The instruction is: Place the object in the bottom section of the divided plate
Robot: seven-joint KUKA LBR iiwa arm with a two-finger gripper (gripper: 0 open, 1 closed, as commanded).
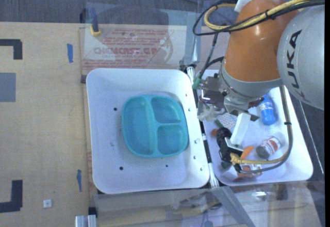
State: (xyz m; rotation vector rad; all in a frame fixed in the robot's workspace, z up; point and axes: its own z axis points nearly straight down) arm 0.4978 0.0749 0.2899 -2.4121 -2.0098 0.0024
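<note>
A teal divided plate (154, 125) lies in the middle of the left white bin (103, 92), and its three sections hold nothing. My gripper (212, 108) hangs low over the near-left part of the right bin (301, 166), just past the wall between the two bins. The orange-banded wrist above covers most of it. Loose objects lie close by: a small blue bottle (266, 111), a red-and-white can (271, 144) and an orange piece (248, 150). I see nothing held by the gripper.
The big grey and orange arm (263, 50) covers the far half of the right bin. A clear sheet with red print (126, 50) lies behind the left bin. Bare bench (41, 117) stretches to the left.
</note>
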